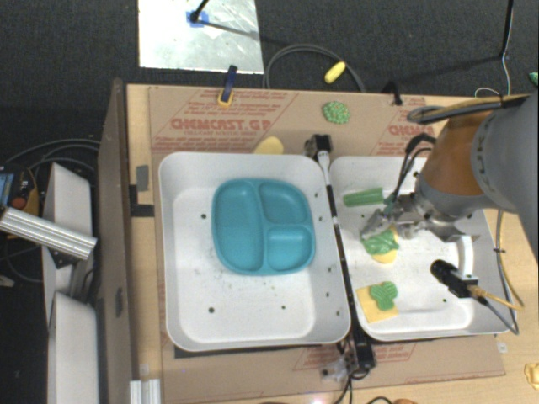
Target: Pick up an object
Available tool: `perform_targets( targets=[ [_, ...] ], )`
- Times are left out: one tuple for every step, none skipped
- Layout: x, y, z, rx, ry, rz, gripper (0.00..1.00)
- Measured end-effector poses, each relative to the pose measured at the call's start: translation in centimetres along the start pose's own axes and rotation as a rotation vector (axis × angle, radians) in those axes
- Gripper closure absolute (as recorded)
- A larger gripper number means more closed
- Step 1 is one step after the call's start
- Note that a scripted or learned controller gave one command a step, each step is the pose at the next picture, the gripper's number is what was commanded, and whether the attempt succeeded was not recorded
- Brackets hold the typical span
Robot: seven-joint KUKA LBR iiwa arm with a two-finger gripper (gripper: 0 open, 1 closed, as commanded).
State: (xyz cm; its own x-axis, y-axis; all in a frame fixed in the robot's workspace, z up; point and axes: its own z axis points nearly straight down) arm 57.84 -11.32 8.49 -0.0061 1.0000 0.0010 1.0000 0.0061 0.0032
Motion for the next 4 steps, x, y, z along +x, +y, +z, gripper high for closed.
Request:
perform_targets(
  targets=[
    [-0.1,0.5,-1.7,-0.017,-0.003,0.000,1.00],
    [-0.1,0.2,-1.4,-0.009,-0.003,0.001,0.00],
    [2.2,-0.6,0.1,0.002,-0.001,-0.001,0.00],
    [2.1,-0.5,-1.1,-0.001,-0.001,0.001,1.00]
  ],
)
